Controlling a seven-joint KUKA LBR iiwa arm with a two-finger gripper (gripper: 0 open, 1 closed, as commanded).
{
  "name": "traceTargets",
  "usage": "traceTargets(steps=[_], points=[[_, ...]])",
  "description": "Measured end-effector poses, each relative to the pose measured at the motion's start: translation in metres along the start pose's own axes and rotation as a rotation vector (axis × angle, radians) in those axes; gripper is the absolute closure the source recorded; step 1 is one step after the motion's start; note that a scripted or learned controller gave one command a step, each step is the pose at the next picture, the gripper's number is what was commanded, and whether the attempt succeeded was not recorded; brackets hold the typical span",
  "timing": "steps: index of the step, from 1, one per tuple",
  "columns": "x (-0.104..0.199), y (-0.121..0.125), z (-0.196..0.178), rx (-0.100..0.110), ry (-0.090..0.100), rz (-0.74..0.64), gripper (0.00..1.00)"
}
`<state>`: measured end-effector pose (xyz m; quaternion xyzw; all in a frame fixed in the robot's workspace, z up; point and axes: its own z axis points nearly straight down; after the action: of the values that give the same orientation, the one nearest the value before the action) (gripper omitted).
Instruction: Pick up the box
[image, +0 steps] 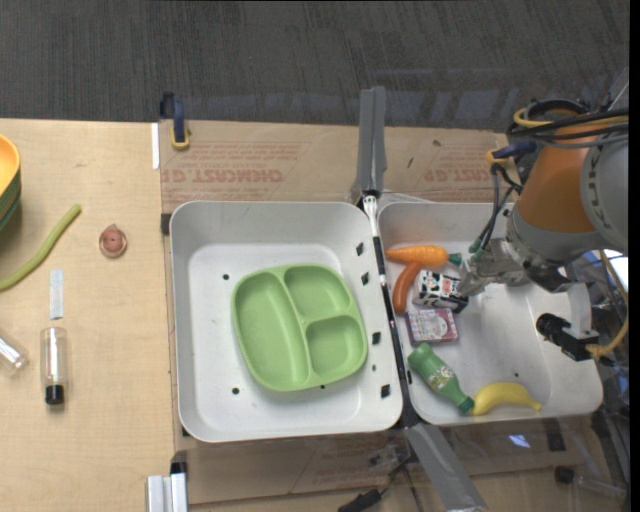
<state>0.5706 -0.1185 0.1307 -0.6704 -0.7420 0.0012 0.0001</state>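
Over the right bin (560, 395) I see the arm (565, 195) reaching in from the right, its orange band above the wrist, with the tool (466, 283) low at the bin's left part. From this view I cannot tell how the tool is set or whether it has anything in it.

Just left of the tool tip sits the box (438, 289), a small white one with dark print, touching or nearly touching the tool. Beyond it, on the far side, lies a carrot (417, 255), and a second orange piece (402, 288) runs down along the bin's left wall beside the box. A pink packet (432, 325) lies just near of the box. Nearer still I see a green bottle (438, 375) lying tilted, and a banana (505, 399) right of it at the near wall.

On the left, the other bin (195, 300) holds a green divided plate (300, 325).

Farther left on the bench (100, 320) lie a green strip (42, 248), a small pink round thing (113, 240) and some small tubes (53, 365).
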Motion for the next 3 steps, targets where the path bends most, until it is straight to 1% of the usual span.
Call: traceTargets(steps=[1, 2, 3], points=[[-0.01, -0.017, -0.048, -0.001, 0.0, -0.042, 1.0], [-0.003, -0.046, -0.001, 0.001, 0.002, -0.131, 1.0], [-0.003, -0.046, -0.001, 0.001, 0.002, -0.131, 0.0]])
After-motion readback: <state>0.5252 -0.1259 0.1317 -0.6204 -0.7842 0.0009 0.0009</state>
